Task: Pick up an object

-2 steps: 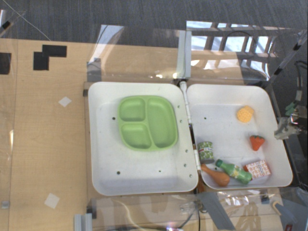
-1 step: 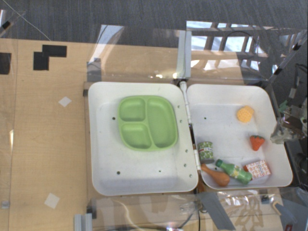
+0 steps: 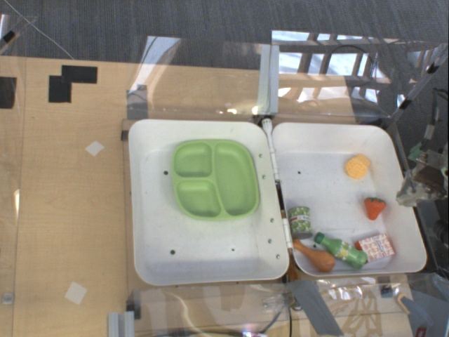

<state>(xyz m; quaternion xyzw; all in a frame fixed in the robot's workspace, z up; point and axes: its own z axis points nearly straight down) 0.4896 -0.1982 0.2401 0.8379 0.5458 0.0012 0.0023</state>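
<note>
Two shallow white bins sit side by side on the wooden bench. The left bin carries a green divided plate near its middle, its three compartments bare. The right bin holds the loose objects: a yellow round piece toward its far right corner, a red strawberry close to its right wall, and a cluster along its near edge. In that cluster a small green can stands by the left wall, an orange-brown drumstick-shaped piece lies at the near left corner, a green bottle lies on its side just beside the drumstick piece, and a red-and-white carton lies near the bottle's far end. The gripper sits at the right bin's right rim, cut off by the picture's edge and blurred; whether it is spread or closed cannot be told, and nothing is seen in its grasp. Clear panels beyond the bins throw reflections that muddle that area.
</note>
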